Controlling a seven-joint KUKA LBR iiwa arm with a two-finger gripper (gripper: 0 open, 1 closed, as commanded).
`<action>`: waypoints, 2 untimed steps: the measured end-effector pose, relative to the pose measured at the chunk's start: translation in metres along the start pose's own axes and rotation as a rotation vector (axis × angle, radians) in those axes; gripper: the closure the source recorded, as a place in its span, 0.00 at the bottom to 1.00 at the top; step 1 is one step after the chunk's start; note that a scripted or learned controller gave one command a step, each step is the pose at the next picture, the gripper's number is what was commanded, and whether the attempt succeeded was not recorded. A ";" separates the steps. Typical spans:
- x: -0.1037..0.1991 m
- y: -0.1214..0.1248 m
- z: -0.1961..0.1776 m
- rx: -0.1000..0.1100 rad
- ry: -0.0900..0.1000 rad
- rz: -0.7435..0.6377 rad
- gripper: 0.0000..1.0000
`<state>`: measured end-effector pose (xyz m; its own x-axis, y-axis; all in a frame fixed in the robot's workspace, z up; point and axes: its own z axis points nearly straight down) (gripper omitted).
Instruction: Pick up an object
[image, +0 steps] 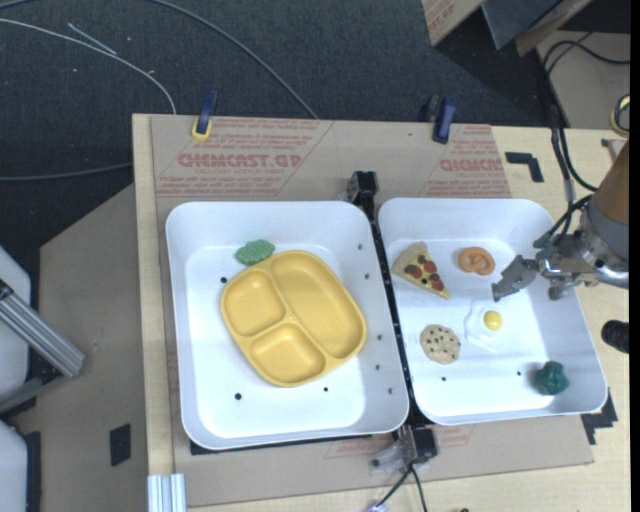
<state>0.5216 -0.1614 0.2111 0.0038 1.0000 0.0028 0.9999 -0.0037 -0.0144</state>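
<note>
You see a yellow divided plate (292, 316) with a green leafy piece (255, 252) at its rim, both in a white bin (190, 330), and a red-dotted pizza slice (422, 271) to the plate's right.

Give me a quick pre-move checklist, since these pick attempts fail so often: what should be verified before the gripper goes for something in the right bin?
1. Gripper carries nothing: ok; no item sits between its fingers.
2. Fingers open enough to take an item: cannot tell at this view's angle.
3. A target lies close by: ok; the toy fried egg lies just below the fingertips, and the toy doughnut to their upper left.
4. Targets are separated: ok; the egg, doughnut, toy pizza slice and toy cookie lie apart from one another.
5. Gripper height above the right bin: cannot tell from one slanted view.
6. The green toy is graspable: not ok; probably too close to the bin's corner wall.
</note>
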 end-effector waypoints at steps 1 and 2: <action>0.001 0.003 -0.007 -0.014 -0.003 -0.004 0.00; 0.000 -0.001 0.055 -0.009 -0.001 -0.003 0.00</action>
<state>0.5201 -0.1610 0.1564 0.0004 1.0000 0.0022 1.0000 -0.0004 -0.0053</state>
